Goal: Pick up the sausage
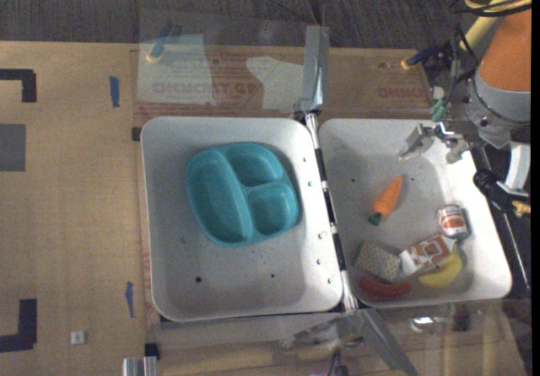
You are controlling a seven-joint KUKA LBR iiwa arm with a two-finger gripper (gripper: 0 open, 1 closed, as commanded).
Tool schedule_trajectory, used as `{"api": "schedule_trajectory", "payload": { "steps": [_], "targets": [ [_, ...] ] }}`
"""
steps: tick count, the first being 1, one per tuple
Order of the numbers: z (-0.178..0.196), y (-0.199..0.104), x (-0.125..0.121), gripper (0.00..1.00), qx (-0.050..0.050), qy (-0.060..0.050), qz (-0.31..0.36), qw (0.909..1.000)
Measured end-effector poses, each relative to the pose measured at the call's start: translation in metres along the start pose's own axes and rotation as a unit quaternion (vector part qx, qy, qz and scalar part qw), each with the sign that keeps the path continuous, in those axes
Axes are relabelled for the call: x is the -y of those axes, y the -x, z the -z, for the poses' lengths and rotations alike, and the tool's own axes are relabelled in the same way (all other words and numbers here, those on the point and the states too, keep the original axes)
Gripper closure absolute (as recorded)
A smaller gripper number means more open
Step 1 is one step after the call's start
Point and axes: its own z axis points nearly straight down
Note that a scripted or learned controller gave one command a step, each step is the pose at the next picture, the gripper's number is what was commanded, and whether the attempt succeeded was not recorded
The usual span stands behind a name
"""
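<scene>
Claw (435, 142) hangs over right bin's (498, 282) far corner, fingers spread, holding nothing.
Sausage (385, 287) lies at near wall, btwn cracker (377, 260) & banana (443, 273).

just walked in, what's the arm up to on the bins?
The gripper hangs open over the back of the right bin, holding nothing. The sausage it is meant to pick lies at that bin's front edge, beside a carrot, a small can and a banana. The left bin holds a teal divided plate.

two white bins (169, 282), one teal plate (242, 194), one carrot (387, 199), one sausage (385, 287), one banana (445, 272)
</scene>
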Motion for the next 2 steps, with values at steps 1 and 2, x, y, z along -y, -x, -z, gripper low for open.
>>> {"api": "schedule_trajectory", "payload": {
  "steps": [1,2],
  "targets": [
    [-0.137,-0.028,0.005,0.0,0.001,0.002,0.036,0.9993],
    [-0.129,-0.026,-0.05,0.0,0.001,0.002,0.052,0.9987]
  ]
}}
